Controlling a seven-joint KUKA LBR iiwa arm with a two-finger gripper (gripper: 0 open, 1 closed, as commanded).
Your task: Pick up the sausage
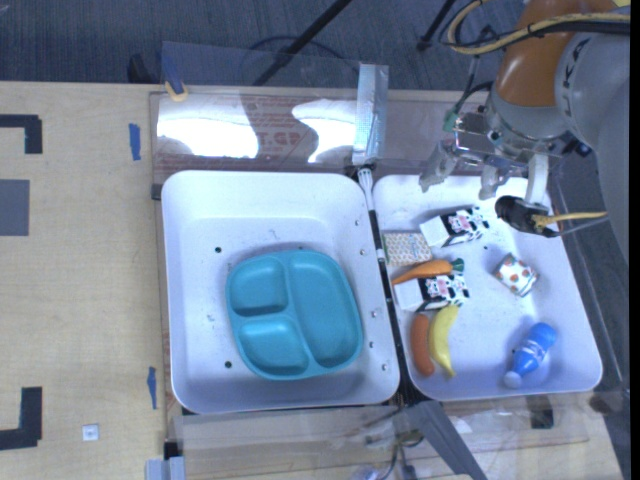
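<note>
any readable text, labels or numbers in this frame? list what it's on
No text can be read.
Blue bottle: label too small to read.
Two black-and-white cartons and: print blurred.
Small patterned box: pattern, no legible words.
Clear sheet behind the left bin: faint reddish print, washed out by glare.

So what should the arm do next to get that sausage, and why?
Probably travel toward the near edge of the right bin and come down over the sausage. The gripper hangs above the bin's far end, well away from it. The sausage lies against the bin's left wall, touching the banana, so the approach likely needs care.
</note>
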